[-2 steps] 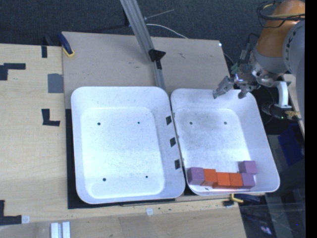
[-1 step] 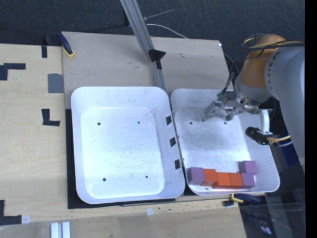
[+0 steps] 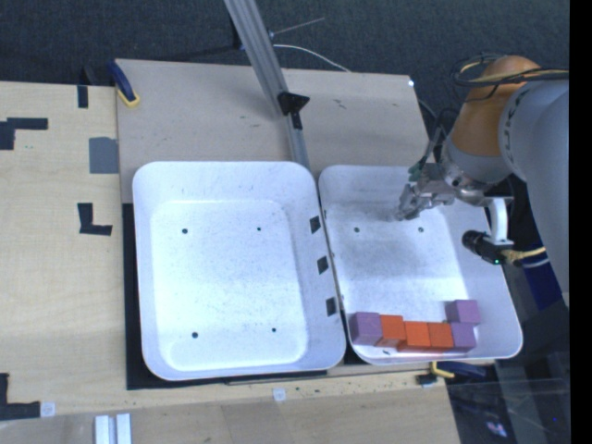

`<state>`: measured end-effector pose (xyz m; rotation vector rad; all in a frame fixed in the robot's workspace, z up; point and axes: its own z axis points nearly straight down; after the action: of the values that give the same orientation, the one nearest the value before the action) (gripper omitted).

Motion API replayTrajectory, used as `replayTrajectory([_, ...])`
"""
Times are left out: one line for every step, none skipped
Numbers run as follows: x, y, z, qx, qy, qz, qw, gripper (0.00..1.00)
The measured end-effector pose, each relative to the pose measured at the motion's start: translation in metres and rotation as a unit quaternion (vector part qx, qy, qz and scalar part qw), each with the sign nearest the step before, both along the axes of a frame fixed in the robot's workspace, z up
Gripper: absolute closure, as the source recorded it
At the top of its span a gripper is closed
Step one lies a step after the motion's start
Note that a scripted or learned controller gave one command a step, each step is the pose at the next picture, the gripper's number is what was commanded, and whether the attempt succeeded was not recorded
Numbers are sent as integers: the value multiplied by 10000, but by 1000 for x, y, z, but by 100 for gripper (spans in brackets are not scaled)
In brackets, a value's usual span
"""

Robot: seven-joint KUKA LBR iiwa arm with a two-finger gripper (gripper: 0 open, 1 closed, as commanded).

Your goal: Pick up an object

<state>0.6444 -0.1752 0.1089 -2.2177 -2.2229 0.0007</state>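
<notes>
**Arm Positioned Over Right Bin, Blocks Lying Along Near Wall**

The grey arm [image 3: 518, 137], with its orange band [image 3: 481, 123] showing above the wrist, is reaching in from the right side of the camera view. The claw [image 3: 412, 206] is hanging over the far part of the right bin [image 3: 370, 188], pointing down toward the bin floor. Nothing is sitting between the claw tips. Whether the claw is spread or pressed together cannot be told from this angle.

The blocks are lying in the right bin along its near wall, well apart from the claw:

- A purple block [image 3: 366, 326] is resting at the left end of the row.
- An orange block [image 3: 392, 328] is touching it on the right.
- A second orange block [image 3: 428, 336] is continuing the row.
- A purple block [image 3: 462, 312] is sitting at the right end, with another purple block [image 3: 465, 337] just in front of it.

The left bin [image 3: 148, 188] is standing beside the right bin on the bench [image 3: 55, 248], the two rims touching. A slanted metal rail [image 3: 259, 44] is crossing the far side of the bench. A thin white cable [image 3: 324, 58] is lying beyond it.
</notes>
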Motion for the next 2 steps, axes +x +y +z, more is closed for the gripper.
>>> replayTrajectory([0, 0, 0, -2, -1, 1, 10000, 0])
replayTrajectory([3, 0, 67, -8, -35, -4, 10000, 0])
